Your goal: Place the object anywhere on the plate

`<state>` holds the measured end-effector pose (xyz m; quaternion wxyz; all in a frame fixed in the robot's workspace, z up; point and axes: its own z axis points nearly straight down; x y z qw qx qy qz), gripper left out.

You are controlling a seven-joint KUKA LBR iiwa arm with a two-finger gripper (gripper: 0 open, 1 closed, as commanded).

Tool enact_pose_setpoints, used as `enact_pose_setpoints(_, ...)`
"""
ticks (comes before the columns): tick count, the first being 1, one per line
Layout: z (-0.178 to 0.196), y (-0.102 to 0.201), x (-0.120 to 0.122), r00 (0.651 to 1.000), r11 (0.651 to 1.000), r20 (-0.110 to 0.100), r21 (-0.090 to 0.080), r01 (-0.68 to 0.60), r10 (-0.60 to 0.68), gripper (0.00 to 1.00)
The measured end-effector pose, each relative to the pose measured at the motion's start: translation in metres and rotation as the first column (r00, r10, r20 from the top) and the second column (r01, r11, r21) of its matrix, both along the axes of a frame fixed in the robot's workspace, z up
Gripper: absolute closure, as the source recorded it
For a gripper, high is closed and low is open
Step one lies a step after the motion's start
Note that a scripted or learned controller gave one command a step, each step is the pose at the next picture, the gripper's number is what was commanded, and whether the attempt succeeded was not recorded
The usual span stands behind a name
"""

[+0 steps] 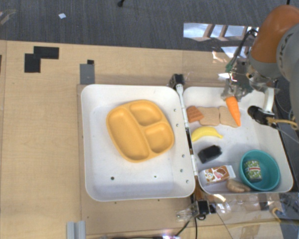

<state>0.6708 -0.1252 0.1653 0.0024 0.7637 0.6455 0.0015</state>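
A: Which step is this, would you say?

B: The pick, or the very start of the carry. The gripper [232,94] is over the far part of the right bin [279,148], and the carrot [232,110] hangs point-down from it, its top end clamped between the fingers.

A: So the jaws are grasping the carrot?

B: It looks so — the top sits right at the fingertips. Whether the tip is clear of the bread [215,116] beneath it, I cannot tell.

A: And the plate?

B: The plate [139,129] lies in the left bin [94,148], yellow, three sections, nothing on it. It is well apart from the carrot, across the divider [185,128] between the bins.

A: Then the next move?

B: Lift enough to pass the divider, travel left, lower over any section and let go. A slanted grip on a tapered thing could slip — that is my worry.

A: What else is in the right bin?

B: A sausage [194,114] left of the bread, a banana [206,133] nearer, then a black block [209,153], a small box [219,174], a tan lump [237,185], and a teal bowl [259,170] at the near right with something in it
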Motion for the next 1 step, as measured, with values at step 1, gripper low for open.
enact_pose_setpoints(1, 0.0002, -0.0001, 0.0001, 1.0, 1.0, 0.001, 0.0, 0.001, -0.001, 0.0)
